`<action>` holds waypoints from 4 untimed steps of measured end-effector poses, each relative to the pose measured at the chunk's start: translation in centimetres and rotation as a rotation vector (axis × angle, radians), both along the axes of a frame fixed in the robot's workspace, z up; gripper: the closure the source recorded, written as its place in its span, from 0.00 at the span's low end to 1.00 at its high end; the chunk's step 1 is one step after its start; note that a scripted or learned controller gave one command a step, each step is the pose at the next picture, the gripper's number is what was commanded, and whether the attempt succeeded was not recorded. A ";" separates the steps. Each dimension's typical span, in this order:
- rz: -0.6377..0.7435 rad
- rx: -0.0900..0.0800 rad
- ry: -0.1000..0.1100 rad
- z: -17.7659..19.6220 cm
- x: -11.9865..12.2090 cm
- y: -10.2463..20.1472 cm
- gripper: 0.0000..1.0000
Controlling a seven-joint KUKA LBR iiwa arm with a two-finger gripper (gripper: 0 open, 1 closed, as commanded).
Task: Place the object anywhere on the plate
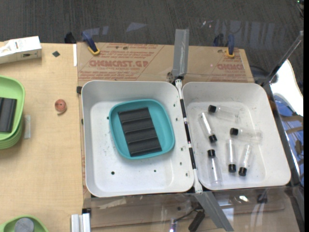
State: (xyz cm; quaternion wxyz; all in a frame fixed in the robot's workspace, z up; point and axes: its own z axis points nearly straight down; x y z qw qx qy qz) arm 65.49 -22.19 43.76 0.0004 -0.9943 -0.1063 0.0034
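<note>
left bin (96,178): white, shallow, holds the plate
plate (142,128): teal, squarish with rounded corners, sits mid-bin, slightly toward the far side; dark ribbed insert (139,131) lies on it, tilted a little
right bin (270,173): white, shallow, touching left bin along a centre divider
objects: six clear plastic vials with black caps, all in right bin, none on the plate
vial 1 (223,110): far side, lying roughly left-right, cap at left
vial 2 (207,128): left-centre, lying slantwise, cap at near end
vial 3 (245,134): centre-right, cap at left, faint
vial 4 (214,166): near left, cap at far end
vial 5 (231,157): near centre, cap at near end
vial 6 (245,160): just right of vial 5, cap at near end
hand: cannot tell state
cardboard sheet (125,62): under bins' far edge, red print, held by clamps
desk (38,178): pale wood, left of bins
green tray stack (10,112): left edge of desk
small reddish disc (60,105): on desk between green stack and left bin
</note>
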 end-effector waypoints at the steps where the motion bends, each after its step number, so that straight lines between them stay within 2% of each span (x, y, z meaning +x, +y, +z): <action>1: -0.009 0.001 -0.001 0.0 0.0 0.0 0.00; 4: -0.010 0.001 0.000 0.0 0.0 0.0 0.00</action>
